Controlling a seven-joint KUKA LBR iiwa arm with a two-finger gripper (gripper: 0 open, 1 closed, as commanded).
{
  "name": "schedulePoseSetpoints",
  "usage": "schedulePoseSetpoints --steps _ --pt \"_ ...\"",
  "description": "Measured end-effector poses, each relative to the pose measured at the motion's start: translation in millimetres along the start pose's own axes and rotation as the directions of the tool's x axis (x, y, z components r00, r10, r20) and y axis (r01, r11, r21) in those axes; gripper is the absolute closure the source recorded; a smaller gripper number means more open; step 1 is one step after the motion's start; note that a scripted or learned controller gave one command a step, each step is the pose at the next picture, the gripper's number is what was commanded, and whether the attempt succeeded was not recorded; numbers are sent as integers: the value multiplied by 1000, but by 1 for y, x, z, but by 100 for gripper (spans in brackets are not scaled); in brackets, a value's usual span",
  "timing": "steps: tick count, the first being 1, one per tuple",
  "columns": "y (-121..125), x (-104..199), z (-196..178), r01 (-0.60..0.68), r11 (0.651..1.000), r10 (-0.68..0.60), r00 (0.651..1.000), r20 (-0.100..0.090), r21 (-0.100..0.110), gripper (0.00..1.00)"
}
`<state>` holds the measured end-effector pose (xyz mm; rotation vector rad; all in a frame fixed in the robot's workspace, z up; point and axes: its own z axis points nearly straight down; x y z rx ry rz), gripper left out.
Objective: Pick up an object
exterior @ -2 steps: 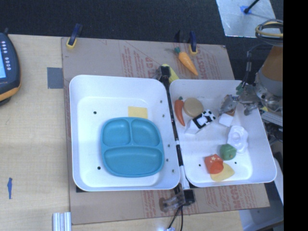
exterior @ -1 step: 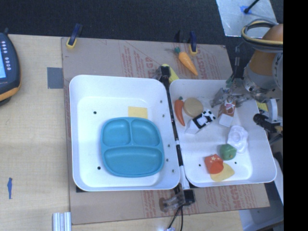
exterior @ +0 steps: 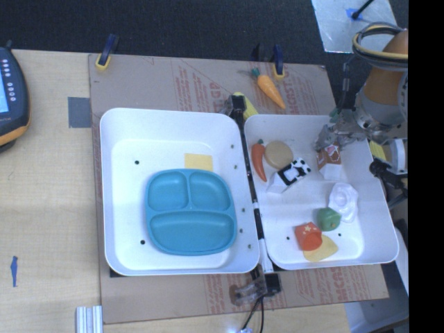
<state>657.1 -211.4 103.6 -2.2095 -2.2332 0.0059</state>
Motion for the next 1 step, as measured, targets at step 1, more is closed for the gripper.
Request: schedulePoseSetpoints --steps 1 --pt "1 79 -23 1 1000 -1 1000 -5 0 100"
